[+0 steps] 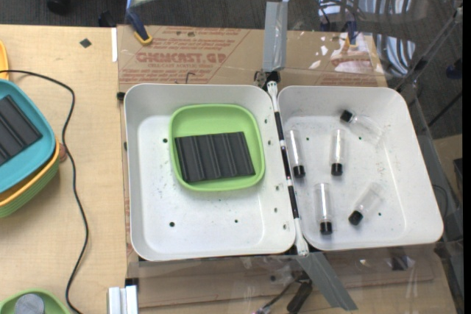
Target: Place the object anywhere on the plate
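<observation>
1. left bin [151, 220] holds the green plate [215, 116], sitting toward the bin's back-centre, with bare white floor in front of it and down its left side.
2. a dark ribbed pad [213, 157] covers most of the plate's middle; only the raised green rim shows around it, widest at the back.
3. over in the right bin [413, 220], five clear tubes with black caps lie flat and apart from one another.
4. the first tube [294, 149] hugs the divider between the bins, cap toward the front.
5. the second tube [337, 149] lies near the centre, roughly parallel to the first.
6. the third tube [322, 204] sits near the front, cap close to the front wall.
7. the fourth tube [367, 201] is angled, cap toward the front-left.
8. the fifth tube [363, 126] lies near the back, cap pointing back-left.
9. the right side of that bin's floor is open; a black cable [73, 180] trails over the wooden bench outside the bins, on the left.
</observation>
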Robot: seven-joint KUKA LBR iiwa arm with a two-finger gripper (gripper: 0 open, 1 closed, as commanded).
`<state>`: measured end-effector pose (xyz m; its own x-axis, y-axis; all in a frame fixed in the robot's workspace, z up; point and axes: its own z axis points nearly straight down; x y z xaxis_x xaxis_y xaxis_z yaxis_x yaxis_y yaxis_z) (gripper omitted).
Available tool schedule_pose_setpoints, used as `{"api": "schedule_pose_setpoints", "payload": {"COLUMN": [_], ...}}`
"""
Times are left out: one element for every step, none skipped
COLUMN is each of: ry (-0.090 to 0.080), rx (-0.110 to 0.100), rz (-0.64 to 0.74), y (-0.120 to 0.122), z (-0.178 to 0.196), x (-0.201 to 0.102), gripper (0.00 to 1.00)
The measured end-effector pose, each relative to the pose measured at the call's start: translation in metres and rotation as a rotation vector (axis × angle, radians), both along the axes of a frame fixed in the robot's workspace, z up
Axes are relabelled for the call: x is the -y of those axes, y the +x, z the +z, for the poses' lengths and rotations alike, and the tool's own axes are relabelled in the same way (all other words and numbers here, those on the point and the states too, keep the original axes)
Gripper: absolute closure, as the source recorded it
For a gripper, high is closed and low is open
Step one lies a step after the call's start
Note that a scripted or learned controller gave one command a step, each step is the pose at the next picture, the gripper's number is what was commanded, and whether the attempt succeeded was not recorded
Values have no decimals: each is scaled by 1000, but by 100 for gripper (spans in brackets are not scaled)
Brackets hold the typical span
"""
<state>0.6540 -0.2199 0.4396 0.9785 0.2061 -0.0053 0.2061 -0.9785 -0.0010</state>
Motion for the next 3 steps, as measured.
{"api": "schedule_pose_setpoints", "payload": {"ry": [0, -1, 0], "rx": [0, 1, 0], "rz": [0, 0, -1], "y": [0, 1, 0], "z": [0, 0, 0], "x": [0, 0, 0], "gripper": [0, 0, 0]}}
